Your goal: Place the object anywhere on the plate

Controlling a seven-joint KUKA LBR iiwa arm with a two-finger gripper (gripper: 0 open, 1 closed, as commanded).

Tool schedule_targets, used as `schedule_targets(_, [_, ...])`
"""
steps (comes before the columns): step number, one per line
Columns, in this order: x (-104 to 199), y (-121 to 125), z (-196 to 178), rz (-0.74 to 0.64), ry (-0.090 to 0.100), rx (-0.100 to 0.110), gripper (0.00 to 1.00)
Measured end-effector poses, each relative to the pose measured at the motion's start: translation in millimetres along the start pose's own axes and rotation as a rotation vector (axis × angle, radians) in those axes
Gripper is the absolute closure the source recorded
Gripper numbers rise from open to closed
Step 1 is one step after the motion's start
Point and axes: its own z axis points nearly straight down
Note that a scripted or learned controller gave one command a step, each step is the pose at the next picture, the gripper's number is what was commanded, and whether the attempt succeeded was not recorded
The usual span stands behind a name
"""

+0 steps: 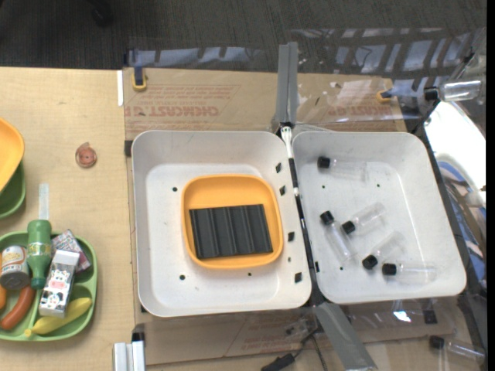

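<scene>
Right of the plate [232,184], in the other white bin [441,207], lie 5 clear vials [348,226] with black caps, all well apart from the plate. 2 lie off its near corner, 2 level with its middle, and 1 past its far edge. The plate (orange, with a dark ribbed slab [230,231] on it) lies in the left bin [143,230]. How my gripper stands, I cannot tell.

Overhead camera slants down on both bins [147,230].
</scene>
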Motion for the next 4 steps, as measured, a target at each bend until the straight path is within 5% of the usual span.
schedule_targets(1, [82, 16, 61, -0.161, 0.003, -0.001, 1.00])
schedule_targets(2, [3, 0, 64, -0.468, 0.000, -0.002, 1.00])
schedule_targets(3, [-18, 1, -4, -0.770, -0.001, -0.002, 1.00])
schedule_targets(4, [-18, 1, -4, -0.770, -0.001, -0.002, 0.00])
